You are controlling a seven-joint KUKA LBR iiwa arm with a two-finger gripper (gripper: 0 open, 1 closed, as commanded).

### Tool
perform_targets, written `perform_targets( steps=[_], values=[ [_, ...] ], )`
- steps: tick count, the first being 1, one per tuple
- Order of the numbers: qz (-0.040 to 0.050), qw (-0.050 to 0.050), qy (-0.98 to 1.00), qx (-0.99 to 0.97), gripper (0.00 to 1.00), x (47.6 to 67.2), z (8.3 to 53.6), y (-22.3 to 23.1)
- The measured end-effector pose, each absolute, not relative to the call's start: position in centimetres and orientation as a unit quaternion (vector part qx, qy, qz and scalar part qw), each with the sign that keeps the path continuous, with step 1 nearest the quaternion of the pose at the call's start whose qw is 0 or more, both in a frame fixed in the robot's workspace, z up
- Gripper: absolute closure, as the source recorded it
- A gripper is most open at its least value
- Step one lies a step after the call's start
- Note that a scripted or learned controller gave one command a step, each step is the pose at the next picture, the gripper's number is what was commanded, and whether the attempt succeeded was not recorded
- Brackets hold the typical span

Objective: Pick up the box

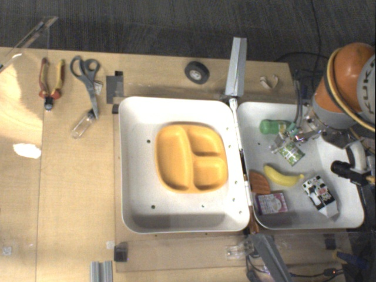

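Gripper [296,134], open or closed can't tell, is hovering over a green-white packet [289,153] at far side of right bin [346,221] while b/w box [319,192] is lying near-right, so prob. risking grabbing the packet or the banana [283,177] instead.

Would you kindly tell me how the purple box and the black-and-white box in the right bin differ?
The purple box is plain pinkish purple; the black-and-white box is patterned. The purple box lies roughly square to the bin's front wall; the black-and-white box is turned diagonally. The purple box sits below-left of the banana; the black-and-white box sits to its right. Both are small and lie in the right bin.
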State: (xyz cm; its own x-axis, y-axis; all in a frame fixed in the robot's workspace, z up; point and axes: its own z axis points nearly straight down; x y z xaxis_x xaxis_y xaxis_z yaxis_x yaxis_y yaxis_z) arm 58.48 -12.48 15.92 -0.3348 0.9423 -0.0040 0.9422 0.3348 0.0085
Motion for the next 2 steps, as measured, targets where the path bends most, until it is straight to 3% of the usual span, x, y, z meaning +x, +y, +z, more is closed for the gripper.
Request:
perform_targets(
  steps=[1,2],
  values=[
    [0.0024,0.003,0.832,0.555,1.0,58.4,18.6,-5.3],
    [0.0016,0.001,0.702,0.712,1.0,60.9,18.5,1.4]
  ],
)
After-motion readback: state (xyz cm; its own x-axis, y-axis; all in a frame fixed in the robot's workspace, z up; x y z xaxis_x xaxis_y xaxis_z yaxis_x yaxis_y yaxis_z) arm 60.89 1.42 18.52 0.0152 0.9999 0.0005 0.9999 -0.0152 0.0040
